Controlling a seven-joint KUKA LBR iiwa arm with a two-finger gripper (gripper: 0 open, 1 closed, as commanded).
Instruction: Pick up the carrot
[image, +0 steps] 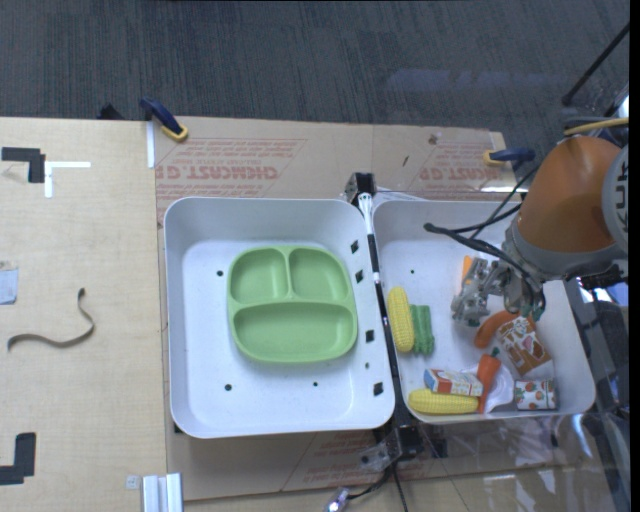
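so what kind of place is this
Probably a robotics lab's pick-and-place test bench: two white bins on clamped cardboard, toy food such as the corn, and the arm's tool over the right bin.

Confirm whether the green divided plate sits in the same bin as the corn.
No: the green plate lies in the left bin, while the corn lies in the right bin.

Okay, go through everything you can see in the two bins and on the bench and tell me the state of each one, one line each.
gripper: low in the right bin, above the carrot
carrot: lying in the right bin, not lifted
green divided plate: flat in the left bin, nothing in its compartments
corn cob: lying beside a green vegetable
yellow piece: lying by the near wall
cartons: lying on their sides
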